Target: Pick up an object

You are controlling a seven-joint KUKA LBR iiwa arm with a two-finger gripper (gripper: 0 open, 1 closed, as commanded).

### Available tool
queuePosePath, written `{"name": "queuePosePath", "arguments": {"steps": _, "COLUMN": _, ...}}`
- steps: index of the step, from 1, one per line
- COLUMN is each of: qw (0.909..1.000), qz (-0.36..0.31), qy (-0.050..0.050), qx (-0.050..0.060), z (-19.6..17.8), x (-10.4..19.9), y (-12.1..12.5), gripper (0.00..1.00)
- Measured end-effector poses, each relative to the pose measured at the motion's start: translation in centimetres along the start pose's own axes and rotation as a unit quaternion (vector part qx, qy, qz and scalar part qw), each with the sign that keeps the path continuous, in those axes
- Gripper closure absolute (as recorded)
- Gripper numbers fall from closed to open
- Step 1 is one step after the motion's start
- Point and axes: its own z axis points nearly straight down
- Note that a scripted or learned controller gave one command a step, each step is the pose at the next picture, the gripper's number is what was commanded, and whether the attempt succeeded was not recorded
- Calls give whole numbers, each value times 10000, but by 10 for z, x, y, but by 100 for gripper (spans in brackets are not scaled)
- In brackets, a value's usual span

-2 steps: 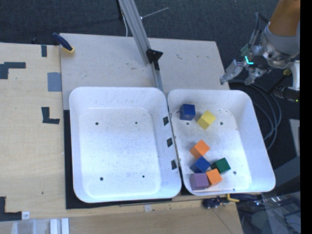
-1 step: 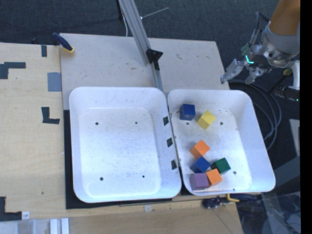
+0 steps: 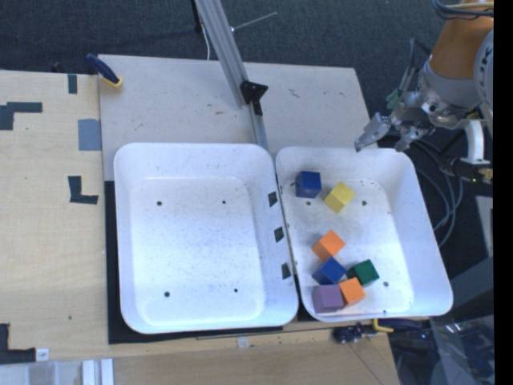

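Above the far right corner of the right bin (image 3: 417, 215) you have the gripper (image 3: 386, 131), its claw spread and pinching nothing. Judging by that, the pick is not yet begun: every block lies in the right bin and none is lifted.

Your candidates sit in two groups. Near the far wall a blue block (image 3: 308, 184) and a yellow block (image 3: 339, 196) lie just beside each other, with bare floor around them. Nearer the front, an orange block (image 3: 328, 245), a second blue block (image 3: 329, 270), a green block (image 3: 365, 272), a purple block (image 3: 327, 297) and a second orange block (image 3: 352, 290) are packed touching or nearly so, which leaves little room for fingers.

You would likely find the yellow block easiest: it is closest to the claw and well clear of the walls. The left bin (image 3: 128, 215) holds no blocks
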Motion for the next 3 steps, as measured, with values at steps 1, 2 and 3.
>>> {"name": "queuePosePath", "arguments": {"steps": 1, "qw": 10000, "qz": -1, "qy": 4, "qx": 14, "z": 63, "x": -5, "y": 2, "gripper": 0}}
{"name": "queuePosePath", "arguments": {"steps": 2, "qw": 10000, "qz": -6, "qy": 6, "qx": 17, "z": 128, "x": -3, "y": 0, "gripper": 0}}
{"name": "queuePosePath", "arguments": {"steps": 3, "qw": 10000, "qz": -16, "qy": -2, "qx": -20, "z": 113, "x": -2, "y": 2, "gripper": 100}}
